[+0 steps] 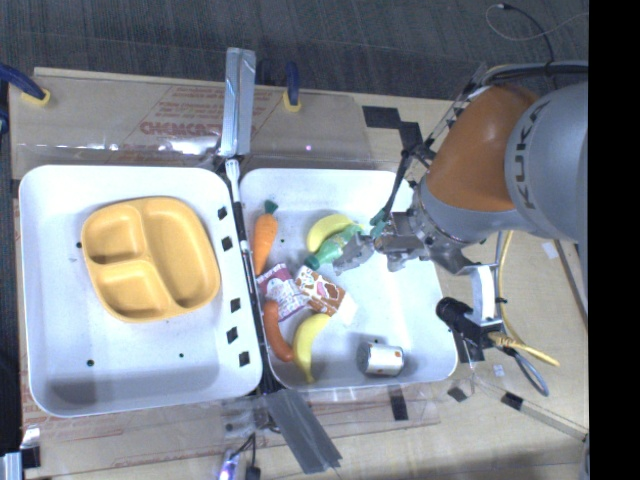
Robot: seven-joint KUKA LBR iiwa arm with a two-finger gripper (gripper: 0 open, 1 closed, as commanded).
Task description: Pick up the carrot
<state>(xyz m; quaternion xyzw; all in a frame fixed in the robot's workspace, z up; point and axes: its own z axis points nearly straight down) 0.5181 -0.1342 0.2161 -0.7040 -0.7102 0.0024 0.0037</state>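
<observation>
The counter [330, 118] carries two white bins side by side. The left bin [60, 368] holds a yellow divided plate [150, 258], lying toward its left and far side.

The carrot [264, 240] lies in the right bin [420, 318], close to that bin's left wall and toward its far edge, with its green top pointing to the far edge and its tip toward the near one. Nothing touches it from above.

To its right, near the middle of the bin, lies a yellow banana [328, 231], and a small green piece [326, 255] sits just beside the banana's near end. Nearer the bin's front edge a printed packet [305, 293] lies flat, with a second banana [309, 340] just past its near side and an orange-red sausage-shaped thing [276, 333] along the left wall. A small white cylinder [383, 358] lies on its side by the near right corner.

The arm [500, 168] reaches in over the right bin's right edge. Its hand [352, 253] hangs over the middle of the bin, just beside the first banana and the green piece, apart from the carrot. Whether the hand is open or closed cannot be told here, and nothing can be made out in its grip.
</observation>
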